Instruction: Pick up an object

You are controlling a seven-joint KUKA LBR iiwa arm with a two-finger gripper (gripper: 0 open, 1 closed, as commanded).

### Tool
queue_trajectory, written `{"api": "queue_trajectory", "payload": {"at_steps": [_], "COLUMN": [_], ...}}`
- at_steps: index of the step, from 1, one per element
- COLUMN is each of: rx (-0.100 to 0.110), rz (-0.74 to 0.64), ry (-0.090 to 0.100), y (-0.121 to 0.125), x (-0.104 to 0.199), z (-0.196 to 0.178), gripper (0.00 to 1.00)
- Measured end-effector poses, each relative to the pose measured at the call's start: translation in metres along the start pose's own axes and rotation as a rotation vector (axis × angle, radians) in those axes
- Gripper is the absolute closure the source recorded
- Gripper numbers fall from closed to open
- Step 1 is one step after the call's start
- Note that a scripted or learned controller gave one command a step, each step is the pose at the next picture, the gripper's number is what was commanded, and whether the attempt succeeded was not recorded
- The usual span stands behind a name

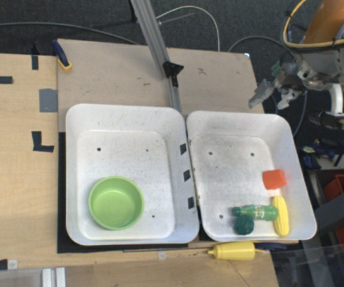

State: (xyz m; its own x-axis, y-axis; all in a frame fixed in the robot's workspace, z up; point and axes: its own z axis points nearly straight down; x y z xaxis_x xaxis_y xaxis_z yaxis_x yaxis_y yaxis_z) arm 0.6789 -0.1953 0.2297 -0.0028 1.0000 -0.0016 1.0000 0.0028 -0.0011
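Left bin (76,124): green bowl (116,202). Right bin (232,124), near right corner: orange block (273,179), yellow banana (280,214), green bottle (254,212), dark green piece (243,225). Gripper (272,93) above right bin's far corner, fingers spread, holding nothing. Yellow bottle (234,251) on bench.

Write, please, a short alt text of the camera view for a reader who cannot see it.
The gripper hangs above the far right corner of the right bin, which holds an orange block, a yellow banana and a green bottle. The left bin holds a green bowl.
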Motion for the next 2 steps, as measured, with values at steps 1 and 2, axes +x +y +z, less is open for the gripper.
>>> {"api": "queue_trajectory", "payload": {"at_steps": [1, 2], "rx": [0.001, 0.006], "rz": [0.000, 0.000], "ry": [0.000, 0.002], "y": [0.000, 0.002], "x": [0.000, 0.003], "z": [0.000, 0.065], "gripper": [0.00, 0.00]}}
